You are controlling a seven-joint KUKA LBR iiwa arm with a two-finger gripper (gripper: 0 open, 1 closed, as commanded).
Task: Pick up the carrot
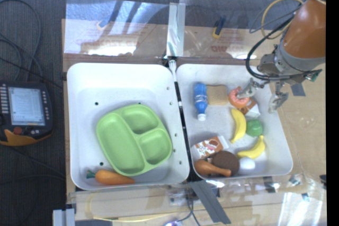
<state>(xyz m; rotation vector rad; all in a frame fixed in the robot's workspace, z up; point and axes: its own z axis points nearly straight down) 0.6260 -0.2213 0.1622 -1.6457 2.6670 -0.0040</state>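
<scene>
The carrot, orange with a small green top, lies along the front wall of the left bin, just in front of the green divided plate. My gripper hangs over the far right part of the right bin, a long way from the carrot. It is open: one finger is close to a red-orange toy, the other is near the bin's right wall. Nothing is between them.
The right bin holds a blue bottle, a tan slice, two bananas, a green ball, a drumstick and a white egg. A teach pendant lies left of the bins.
</scene>
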